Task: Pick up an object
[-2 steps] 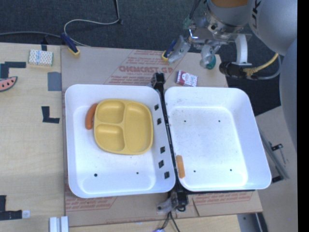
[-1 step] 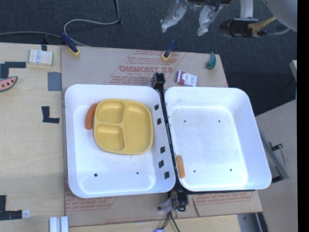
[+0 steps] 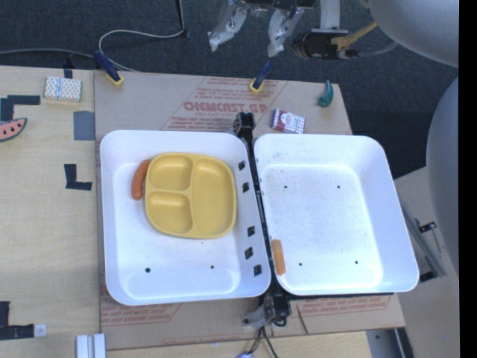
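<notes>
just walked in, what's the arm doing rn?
The gripper is up beyond the far edge of the bench, open and holding nothing. The yellow divided plastic plate sits in the left white bin, an orange sausage-shaped piece at its left edge. A second orange piece lies at the right white bin's near-left corner. Nothing picked yet.

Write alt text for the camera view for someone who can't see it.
The gripper hangs open and holding nothing above the bench's far edge, beyond two white bins. The left bin holds a yellow plate with an orange sausage touching its left edge; the right bin has another sausage at its near left wall.
</notes>
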